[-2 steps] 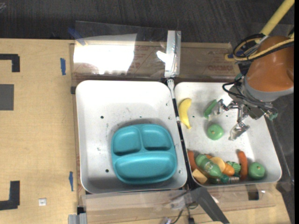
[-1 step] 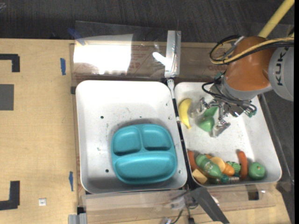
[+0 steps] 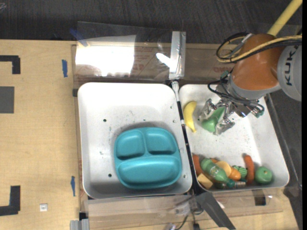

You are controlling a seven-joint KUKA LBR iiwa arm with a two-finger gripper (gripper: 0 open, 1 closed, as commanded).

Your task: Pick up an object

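The two bins [image 3: 129, 92] are white, the left one speckled with small dark marks. In it lies a teal divided plate [image 3: 147, 157]. In the right bin, a yellow banana [image 3: 190, 115] sits just beside a green object [image 3: 210, 122] under the silvery metal gripper [image 3: 218, 116]. Along that bin's near wall is a pile of toys [image 3: 225, 170] in orange, green, yellow and tan, with a round green piece [image 3: 263, 175] at its right end. The arm [image 3: 256, 66] is orange above the wrist, with yellow cable. The tabletop [image 3: 33, 128] is tan with black marks and blue tape.
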